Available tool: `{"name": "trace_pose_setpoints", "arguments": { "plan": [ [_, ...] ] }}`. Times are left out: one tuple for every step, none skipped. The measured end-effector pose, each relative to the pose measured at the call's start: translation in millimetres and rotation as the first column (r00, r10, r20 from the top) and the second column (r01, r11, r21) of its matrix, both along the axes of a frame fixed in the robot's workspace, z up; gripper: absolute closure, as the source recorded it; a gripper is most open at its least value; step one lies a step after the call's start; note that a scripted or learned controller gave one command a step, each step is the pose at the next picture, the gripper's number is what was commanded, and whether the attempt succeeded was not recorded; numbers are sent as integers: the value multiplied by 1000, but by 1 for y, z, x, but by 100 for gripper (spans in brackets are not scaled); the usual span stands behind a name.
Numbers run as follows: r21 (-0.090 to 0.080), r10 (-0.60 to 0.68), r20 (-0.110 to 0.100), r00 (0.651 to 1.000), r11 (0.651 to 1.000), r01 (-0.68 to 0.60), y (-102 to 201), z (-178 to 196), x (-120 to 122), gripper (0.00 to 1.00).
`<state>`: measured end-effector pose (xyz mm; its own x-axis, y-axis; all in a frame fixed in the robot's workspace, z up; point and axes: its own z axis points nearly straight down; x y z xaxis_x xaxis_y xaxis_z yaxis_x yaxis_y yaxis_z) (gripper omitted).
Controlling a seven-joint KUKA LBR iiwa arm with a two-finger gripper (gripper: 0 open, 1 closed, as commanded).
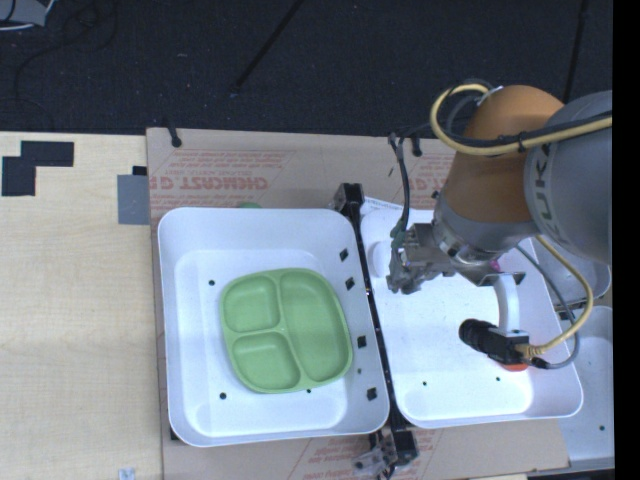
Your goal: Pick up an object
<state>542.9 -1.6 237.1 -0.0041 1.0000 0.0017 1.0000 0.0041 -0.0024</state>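
Orange-banded arm (500,158) stands at the upper right, closest to the lens. It bends down so that its gripper (402,273) hangs low over the right bin (450,393), close to that bin's wall on the plate side. From this angle it is not possible to tell whether the gripper is released or clenched, and nothing can be seen held in it.

Green plate (285,330), the one clear thing to pick up, lies flat near the middle of the left bin (190,268). From the gripper it sits to the view's left and a little toward the picture's bottom. It is near but apart, across the two bin walls that meet between them. It is a rounded rectangle almost as wide as long, turned slightly, so no long axis stands out. Of its three compartments, the longest runs along the edge facing the gripper. That raised rim is probably the nearest place to grasp, though a flat plate could easily slip.

Farther out, on the gripper's other side, a small red thing (513,366) peeks out in the right bin, too hidden to name. Both bins rest on a pale bench (70,318).
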Motion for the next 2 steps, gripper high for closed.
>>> {"name": "trace_pose_setpoints", "arguments": {
  "plan": [
    [0, 0, -3, 1000, 1000, 0, 50, -7, 0, 100],
    [0, 0, -1, 1000, 1000, 0, 96, -1, 8, 100]
  ]
}}
